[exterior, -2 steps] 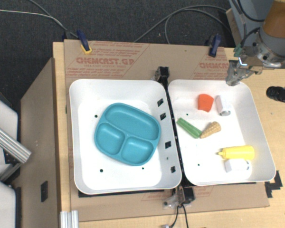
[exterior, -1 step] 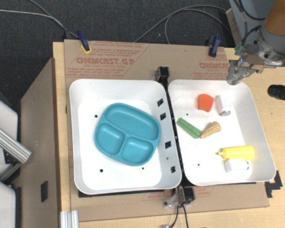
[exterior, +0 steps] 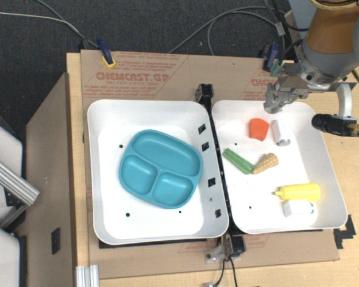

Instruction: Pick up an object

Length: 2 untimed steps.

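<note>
Hovering gripper [exterior: 277,103] at upper right, above orange block [exterior: 258,129], getting ready to grab; cannot tell if open.

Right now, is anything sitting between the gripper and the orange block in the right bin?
Nothing visible does. The gripper hovers at the right bin's far edge, with bare white floor between it and the orange block. The small white cylinder lies beside the block.

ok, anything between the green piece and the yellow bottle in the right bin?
Yes: in the camera view a small tan cone lies between the green piece and the yellow bottle, nearer the green piece.
</note>
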Available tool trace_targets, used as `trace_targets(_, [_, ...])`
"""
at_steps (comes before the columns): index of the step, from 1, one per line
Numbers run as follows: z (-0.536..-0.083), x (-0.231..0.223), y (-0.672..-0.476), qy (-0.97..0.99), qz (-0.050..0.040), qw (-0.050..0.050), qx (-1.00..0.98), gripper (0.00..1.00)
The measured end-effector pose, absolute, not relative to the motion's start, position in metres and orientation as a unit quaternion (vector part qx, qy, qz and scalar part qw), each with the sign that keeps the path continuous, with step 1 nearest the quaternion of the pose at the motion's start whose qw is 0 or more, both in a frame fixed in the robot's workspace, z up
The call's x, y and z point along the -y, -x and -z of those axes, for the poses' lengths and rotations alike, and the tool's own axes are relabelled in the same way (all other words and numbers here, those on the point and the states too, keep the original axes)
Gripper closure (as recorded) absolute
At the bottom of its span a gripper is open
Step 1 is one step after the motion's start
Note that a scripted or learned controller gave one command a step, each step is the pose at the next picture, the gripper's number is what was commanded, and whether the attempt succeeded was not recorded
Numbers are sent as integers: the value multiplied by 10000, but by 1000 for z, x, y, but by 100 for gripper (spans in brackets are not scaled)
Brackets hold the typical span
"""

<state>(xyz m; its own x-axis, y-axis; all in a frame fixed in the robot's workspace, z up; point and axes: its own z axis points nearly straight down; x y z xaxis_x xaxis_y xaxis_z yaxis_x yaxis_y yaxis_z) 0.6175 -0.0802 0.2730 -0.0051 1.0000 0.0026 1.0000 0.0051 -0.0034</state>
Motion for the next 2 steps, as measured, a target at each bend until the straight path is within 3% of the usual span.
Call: trace_targets(2, [-260,-11,-620,7050,-4,20,7092,100])
